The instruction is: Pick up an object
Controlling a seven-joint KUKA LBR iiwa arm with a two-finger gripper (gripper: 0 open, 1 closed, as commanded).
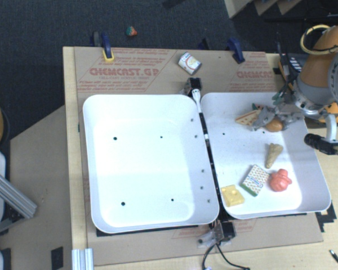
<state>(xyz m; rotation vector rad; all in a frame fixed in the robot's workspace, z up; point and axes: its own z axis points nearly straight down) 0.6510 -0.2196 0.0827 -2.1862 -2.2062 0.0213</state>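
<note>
The right bin (304,162) holds several small objects. A tan flat wedge (247,117) and an orange-brown rounded piece (275,126) lie near its far edge. Further forward are a beige cone (273,153), a white patterned block (254,180), a red lumpy toy (279,180) and a yellow block (232,195). My gripper (270,116) is low over the bin's far part, right at the orange-brown piece and beside the tan wedge. The grey wrist with its orange band (324,44) rises behind it at the right edge.
The left bin (101,122) lies beside the right one, with a black divider (204,134) between them. A small white box (189,63) sits on the board behind the bins. Blue clamps (235,49) hold the board's far edge.
</note>
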